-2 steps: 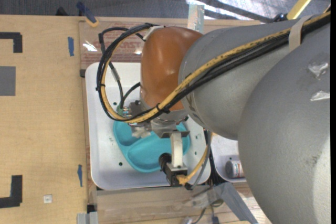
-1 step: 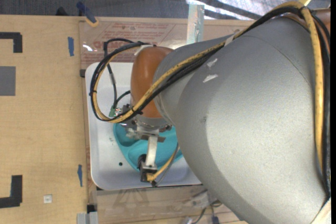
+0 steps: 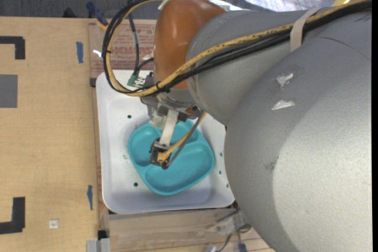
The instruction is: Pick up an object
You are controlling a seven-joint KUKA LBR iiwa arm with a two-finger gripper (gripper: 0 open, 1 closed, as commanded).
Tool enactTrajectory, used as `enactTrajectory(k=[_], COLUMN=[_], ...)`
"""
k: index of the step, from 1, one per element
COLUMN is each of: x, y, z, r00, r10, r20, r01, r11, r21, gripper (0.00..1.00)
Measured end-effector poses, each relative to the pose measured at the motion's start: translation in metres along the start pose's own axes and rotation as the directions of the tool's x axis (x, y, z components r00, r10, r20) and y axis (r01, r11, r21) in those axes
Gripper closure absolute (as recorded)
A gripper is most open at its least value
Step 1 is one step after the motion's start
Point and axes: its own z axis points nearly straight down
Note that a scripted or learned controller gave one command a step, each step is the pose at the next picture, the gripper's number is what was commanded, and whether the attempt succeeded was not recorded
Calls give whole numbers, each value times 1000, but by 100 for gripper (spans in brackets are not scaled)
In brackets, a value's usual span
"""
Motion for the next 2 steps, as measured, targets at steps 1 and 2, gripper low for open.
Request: enactTrajectory(k=[1,2], x=[-16,-21], y=[-38,-44], z=[2,93], r00=[895,966], r10=[-446,-257], r20=[3,-15], r01=[446,256], r11=[895,966], r21=[9,-23], gripper=[100,100])
